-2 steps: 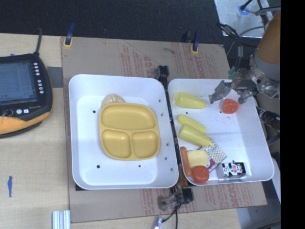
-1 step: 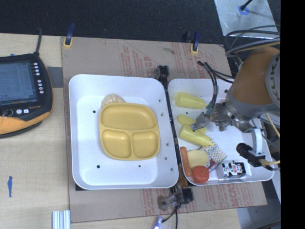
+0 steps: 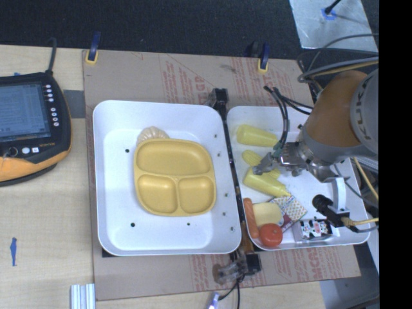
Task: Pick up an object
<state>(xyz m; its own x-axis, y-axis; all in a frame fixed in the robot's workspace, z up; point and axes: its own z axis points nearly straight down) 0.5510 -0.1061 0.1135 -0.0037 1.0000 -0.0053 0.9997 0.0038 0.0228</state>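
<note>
The right bin [image 3: 360, 237] holds several toy foods. Three yellow pieces lie along its left half: a long one at the back [image 3: 256, 134], a small one [image 3: 251, 156] in the middle and another long one [image 3: 265, 184] nearer the front. At the front left are an orange carrot [image 3: 248, 210], a pale yellow block [image 3: 264, 212], a red tomato [image 3: 271, 235] and a checkered piece [image 3: 291, 206]. My gripper [image 3: 270, 163] hangs low over the bin, between the small yellow piece and the front long one. The wrist hides what lies right under it.
The left bin [image 3: 112, 172] holds a yellow divided plate [image 3: 174, 176] with a beige object [image 3: 152, 134] behind it. A tablet [image 3: 26, 124] lies on the bench at far left. A black-and-white item [image 3: 315, 228] sits at the right bin's front. Cables trail behind the arm.
</note>
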